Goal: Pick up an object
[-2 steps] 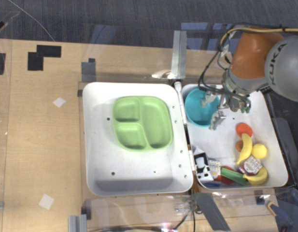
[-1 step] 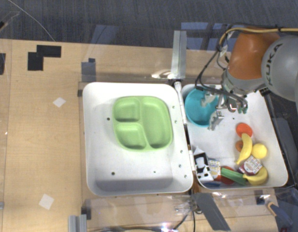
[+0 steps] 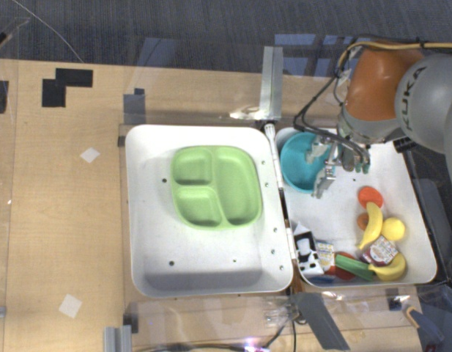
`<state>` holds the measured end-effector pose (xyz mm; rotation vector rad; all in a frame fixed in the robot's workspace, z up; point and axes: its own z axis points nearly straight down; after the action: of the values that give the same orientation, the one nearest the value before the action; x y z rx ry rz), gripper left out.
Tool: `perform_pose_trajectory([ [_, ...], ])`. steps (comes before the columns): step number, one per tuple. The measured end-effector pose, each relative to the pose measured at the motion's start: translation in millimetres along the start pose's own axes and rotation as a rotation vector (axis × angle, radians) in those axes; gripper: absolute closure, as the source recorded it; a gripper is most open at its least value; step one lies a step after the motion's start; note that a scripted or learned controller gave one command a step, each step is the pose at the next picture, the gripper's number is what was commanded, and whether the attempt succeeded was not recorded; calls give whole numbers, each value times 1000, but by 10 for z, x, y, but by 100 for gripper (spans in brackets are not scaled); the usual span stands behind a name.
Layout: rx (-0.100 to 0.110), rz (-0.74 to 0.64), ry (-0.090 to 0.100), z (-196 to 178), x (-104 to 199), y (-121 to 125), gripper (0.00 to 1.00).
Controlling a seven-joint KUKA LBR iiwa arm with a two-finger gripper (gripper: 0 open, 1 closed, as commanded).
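The arm is reaching in from the right over the right bin [image 3: 420,196], and its pincer [image 3: 330,169] is hanging at the right-hand rim of a blue bowl [image 3: 299,163] in that bin's far left corner. The metal fingers [image 3: 322,182] are pointing down and standing slightly apart, with nothing visibly caught between them, so the pincer is reading as open and empty. Whether a fingertip is touching the bowl's rim is hard to tell from this slant.

The step in hand is looking like the approach, with the grasp itself not yet made. If the bowl is the target, the next move is calling for one finger to drop inside the wall and the other outside it, then a close and a straight lift. The bowl is sitting close against the bin's left wall, so there is little room on that side.

The bowl is round and sitting mouth up, tilted a little, so it is offering no real long axis; any stretch of rim is serving equally well.

The other candidates are lying near the right bin's near right corner: a banana [image 3: 371,226] with its long axis running near to far and curving, a lemon [image 3: 393,229] just beside it, and a red piece [image 3: 370,196] farther back. A green divided plate [image 3: 215,185] is resting in the left bin [image 3: 149,218] on the table [image 3: 57,218].
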<state>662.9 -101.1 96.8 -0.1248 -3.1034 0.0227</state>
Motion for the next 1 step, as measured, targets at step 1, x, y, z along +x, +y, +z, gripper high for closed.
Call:
perform_pose_trajectory([
  [1,-13,173,-3,15,81,6,0],
])
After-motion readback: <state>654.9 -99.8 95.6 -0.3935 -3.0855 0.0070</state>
